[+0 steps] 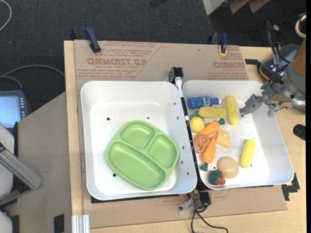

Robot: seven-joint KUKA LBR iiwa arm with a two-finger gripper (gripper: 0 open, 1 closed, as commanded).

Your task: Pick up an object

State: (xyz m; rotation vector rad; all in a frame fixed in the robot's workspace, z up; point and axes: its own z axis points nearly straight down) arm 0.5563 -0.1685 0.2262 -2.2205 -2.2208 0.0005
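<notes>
The right bin (277,144) holds several toy foods. A blue bottle (203,102) lies at its far left, with a yellow corn cob (212,112) and a yellow banana-like piece (232,109) beside it. Below them are a lemon (197,124), two orange carrots (210,149), a pale cheese cube (223,139), another yellow cob (248,152), a tan round piece (227,167) and a small red and green item (217,178). My gripper (257,109) hangs over the bin's far right part, open, with nothing between its fingers, just right of the banana-like piece.
The left bin (97,101) holds a green divided plate (142,154). The arm's wrist (294,81) stands over the right bin's far right edge. Two blue clamps (92,39) hold the brown board at its far edge.
</notes>
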